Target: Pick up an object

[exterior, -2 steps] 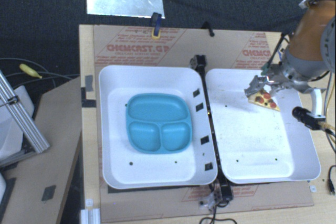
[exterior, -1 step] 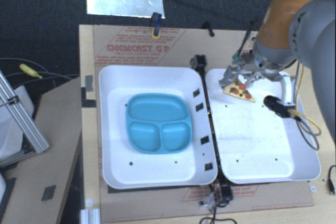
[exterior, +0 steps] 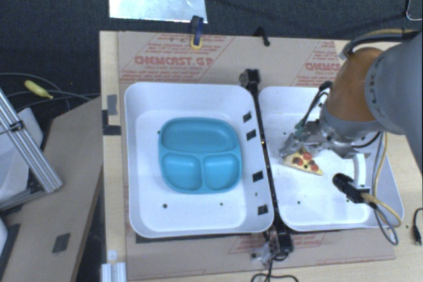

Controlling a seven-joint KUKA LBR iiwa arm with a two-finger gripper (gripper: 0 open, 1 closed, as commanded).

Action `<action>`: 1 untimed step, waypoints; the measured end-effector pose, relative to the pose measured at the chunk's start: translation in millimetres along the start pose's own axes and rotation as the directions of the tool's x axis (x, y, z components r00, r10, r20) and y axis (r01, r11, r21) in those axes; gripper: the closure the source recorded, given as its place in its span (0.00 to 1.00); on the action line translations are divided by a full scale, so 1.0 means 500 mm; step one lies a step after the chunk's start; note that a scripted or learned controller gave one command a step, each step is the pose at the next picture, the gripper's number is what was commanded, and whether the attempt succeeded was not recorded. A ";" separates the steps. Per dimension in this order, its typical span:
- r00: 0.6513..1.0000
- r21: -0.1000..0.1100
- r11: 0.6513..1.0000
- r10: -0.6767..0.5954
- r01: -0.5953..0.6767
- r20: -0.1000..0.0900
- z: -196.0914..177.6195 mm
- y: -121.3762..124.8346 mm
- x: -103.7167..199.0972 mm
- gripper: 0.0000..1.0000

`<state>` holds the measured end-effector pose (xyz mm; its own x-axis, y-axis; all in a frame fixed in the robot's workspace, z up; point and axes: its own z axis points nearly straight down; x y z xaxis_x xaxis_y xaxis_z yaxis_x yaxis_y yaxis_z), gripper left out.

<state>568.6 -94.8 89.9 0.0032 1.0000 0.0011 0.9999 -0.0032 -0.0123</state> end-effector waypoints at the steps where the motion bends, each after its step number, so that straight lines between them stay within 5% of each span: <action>1: 1.000 -0.027 1.000 -0.016 0.016 0.000 -0.203 0.130 0.182 1.00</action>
<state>635.3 -4.1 190.9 -0.0133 0.9999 0.0017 0.9998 0.0133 0.0147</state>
